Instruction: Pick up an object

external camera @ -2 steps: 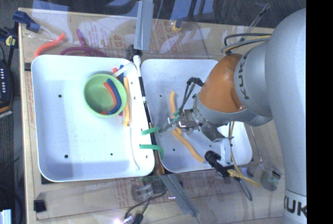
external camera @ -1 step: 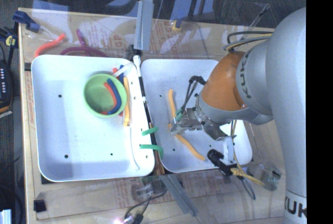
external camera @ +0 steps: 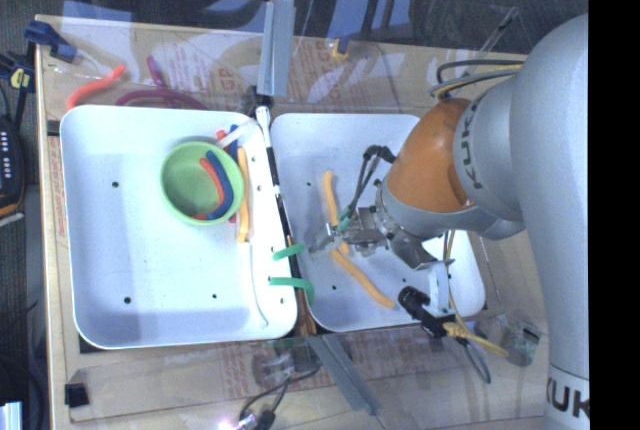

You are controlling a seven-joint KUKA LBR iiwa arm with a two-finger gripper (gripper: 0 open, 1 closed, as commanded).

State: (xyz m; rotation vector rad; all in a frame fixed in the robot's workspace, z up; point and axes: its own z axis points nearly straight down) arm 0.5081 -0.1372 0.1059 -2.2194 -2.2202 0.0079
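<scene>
Two thin orange plastic strips (external camera: 345,228) lie in the right white bin (external camera: 300,158) under the pincer (external camera: 335,236); finger spacing cannot be told. Risk: flat strips may slip free.

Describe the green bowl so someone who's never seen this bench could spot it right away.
Find the left white bin. The green bowl sits in its upper right part, beside the divider, round and open-topped, with red and blue pieces inside; the yellow strips next to it are thin.

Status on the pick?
Gripper low in right bin, grasp unclear. Orange pieces beside it. Green bowl sits in left bin.
</scene>
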